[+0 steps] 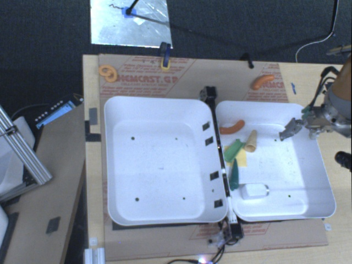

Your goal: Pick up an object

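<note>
The right bin (313,169) holds several small items near its left wall. These are an orange sausage shape (232,127), a beige cone (251,141), a green piece (232,149), a yellow piece (241,158), a dark green strip (234,175) and a white block (254,190). My gripper (289,131) hangs over the upper right part of this bin. It is well to the right of the items and touches none of them.
The left bin (113,147) lies beside the right one, with a black hinge strip (220,164) between them. Outside the bins, an orange sausage (263,81), an orange ring (108,73) and a blue-yellow clamp (164,55) sit on the cardboard. A foil sheet (131,14) lies beyond.
</note>
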Available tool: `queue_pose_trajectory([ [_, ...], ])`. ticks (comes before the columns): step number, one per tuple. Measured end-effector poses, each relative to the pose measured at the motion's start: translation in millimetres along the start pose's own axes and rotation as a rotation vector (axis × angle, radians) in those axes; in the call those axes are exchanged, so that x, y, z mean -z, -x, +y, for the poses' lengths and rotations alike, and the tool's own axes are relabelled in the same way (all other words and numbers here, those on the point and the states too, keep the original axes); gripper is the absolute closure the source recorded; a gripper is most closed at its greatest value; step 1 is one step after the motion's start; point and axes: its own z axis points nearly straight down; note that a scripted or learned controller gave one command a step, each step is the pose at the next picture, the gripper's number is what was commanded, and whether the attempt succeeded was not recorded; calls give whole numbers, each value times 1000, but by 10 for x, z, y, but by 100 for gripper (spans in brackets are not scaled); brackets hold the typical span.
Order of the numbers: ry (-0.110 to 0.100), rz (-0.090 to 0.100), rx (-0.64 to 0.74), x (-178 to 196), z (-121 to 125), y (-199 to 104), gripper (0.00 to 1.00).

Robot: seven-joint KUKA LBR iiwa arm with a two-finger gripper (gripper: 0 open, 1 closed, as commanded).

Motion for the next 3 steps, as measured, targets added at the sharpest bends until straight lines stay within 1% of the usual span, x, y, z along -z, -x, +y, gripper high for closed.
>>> queue_pose_trajectory([
  [1,4,-1,3,113,11,0,100],
  [2,-11,5,-4,-234,-980,-315,100],
  [3,9,-2,6,-289,128,-372,100],
])
